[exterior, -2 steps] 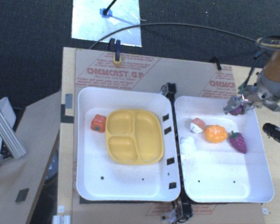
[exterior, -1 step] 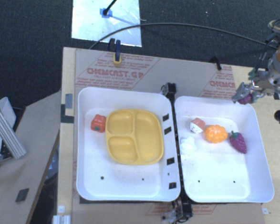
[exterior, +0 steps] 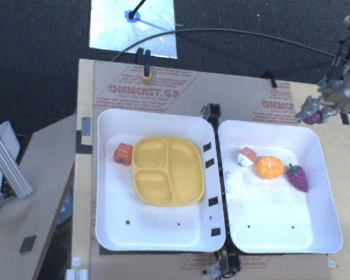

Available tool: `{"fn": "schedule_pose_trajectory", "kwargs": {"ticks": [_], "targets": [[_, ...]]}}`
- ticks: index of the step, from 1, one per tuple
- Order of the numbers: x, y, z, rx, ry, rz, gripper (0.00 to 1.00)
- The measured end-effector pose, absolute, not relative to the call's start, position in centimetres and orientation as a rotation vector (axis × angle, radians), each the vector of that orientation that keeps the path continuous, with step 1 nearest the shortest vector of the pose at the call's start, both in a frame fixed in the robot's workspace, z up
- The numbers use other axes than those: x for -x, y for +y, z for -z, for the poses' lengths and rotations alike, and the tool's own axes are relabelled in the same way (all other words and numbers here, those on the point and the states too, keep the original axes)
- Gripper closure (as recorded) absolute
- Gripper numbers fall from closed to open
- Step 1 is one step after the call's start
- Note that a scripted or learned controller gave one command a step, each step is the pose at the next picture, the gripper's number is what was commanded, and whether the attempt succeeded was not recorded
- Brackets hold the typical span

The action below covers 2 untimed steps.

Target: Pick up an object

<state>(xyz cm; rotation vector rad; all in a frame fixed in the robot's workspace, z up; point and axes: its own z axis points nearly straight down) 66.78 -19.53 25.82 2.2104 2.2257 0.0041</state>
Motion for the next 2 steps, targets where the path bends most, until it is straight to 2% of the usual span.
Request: {"fn": "schedule_pose_trajectory", "kwargs": {"ticks": [2], "targets": [[-65.4, -9.9, -23.5, -2.212, 2.231, -0.002, 1.00]]}}
